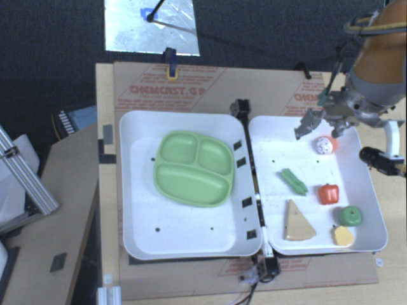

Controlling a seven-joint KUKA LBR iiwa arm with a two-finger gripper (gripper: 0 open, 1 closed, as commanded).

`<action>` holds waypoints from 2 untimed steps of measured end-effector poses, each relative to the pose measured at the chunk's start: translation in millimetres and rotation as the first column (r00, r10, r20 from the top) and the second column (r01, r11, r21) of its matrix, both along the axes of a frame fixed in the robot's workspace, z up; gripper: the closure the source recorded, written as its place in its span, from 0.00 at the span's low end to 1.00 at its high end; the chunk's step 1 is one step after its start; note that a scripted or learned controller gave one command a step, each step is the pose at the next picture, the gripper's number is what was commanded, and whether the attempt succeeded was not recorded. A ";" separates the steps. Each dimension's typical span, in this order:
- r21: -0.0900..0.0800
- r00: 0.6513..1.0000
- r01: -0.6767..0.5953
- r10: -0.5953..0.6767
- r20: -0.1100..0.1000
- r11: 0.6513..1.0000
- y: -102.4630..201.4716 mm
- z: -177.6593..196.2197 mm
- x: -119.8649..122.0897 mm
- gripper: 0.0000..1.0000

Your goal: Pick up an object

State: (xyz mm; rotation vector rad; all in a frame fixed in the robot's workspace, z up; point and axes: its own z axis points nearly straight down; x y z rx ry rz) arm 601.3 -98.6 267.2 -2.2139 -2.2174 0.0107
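Observation:
The right bin (273,170) holds several toy foods: a white ball with red specks (324,146), a green pod (294,181), a red pepper (328,194), a tan cheese wedge (296,222), a green round piece (350,216) and a yellow piece (343,236). My gripper (323,127) hangs over the far part of this bin, just above and left of the white ball. Its fingers (305,126) are spread apart with nothing between them.
A green divided plate (193,168) lies in the left bin (137,189). A black divider with clips (248,164) runs between the bins. A metal frame (25,183) stands at the left. A foil sheet (150,18) lies behind the bench.

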 end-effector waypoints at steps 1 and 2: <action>-0.001 1.000 -0.002 0.002 0.012 1.000 0.3 7.1 1.7 0.00; -0.001 1.000 -0.004 0.004 0.011 1.000 9.5 -43.1 6.6 0.00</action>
